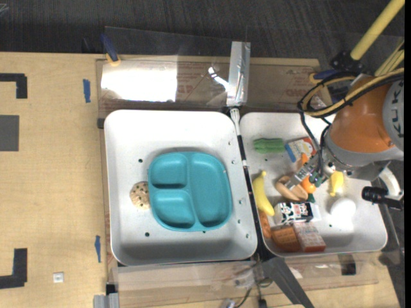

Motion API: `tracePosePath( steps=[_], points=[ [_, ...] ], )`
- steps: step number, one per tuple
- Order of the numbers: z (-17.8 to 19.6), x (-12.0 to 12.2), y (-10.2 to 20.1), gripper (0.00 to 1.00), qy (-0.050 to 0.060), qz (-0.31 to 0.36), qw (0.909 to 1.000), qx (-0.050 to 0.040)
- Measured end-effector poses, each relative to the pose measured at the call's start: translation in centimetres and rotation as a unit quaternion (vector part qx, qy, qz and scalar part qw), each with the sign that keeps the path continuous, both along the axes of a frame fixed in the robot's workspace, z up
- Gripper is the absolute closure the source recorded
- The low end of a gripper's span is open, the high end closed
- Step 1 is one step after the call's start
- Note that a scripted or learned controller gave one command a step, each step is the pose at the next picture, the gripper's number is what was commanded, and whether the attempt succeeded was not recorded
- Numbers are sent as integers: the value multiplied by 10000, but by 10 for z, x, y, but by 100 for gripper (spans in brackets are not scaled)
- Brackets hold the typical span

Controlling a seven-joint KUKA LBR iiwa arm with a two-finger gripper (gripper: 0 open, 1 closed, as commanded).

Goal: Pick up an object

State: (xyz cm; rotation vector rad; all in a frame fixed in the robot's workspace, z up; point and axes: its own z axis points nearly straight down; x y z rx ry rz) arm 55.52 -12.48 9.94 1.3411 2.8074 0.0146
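Jaws [307, 175] sit low in the right bin [369, 236], down among the toys near its middle; whether they are wide, narrow or holding anything cannot be told, too small and cluttered there. Nothing visibly gripped, so judged step: closing in on a pick.

Right at the tip: a small orange piece [311, 183] and a tan bread-like piece [287, 188], touching or nearly so. Just beside, toward the bin's left wall, a banana [261, 196]. Toward the near edge, a black-and-white carton [296, 212], then a brown-and-red box [302, 237] in the near-left corner. Green item [268, 145] lies toward the far-left corner. A small yellow piece [335, 182] and a white round object [342, 208] sit on the arm's side.

To do it well: commit to one target, probably the tan piece, and centre on it so neighbours don't wedge in. Lift straight up. Crowding is the main risk.

Left bin [122, 133] holds a teal divided plate [191, 190] with a cookie [140, 194] touching its left rim.
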Motion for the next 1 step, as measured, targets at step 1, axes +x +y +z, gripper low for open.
tracePosePath(
  steps=[1],
  points=[
    [89, 69, 71, 100, 106, 606, 9981, 19]
  ],
)
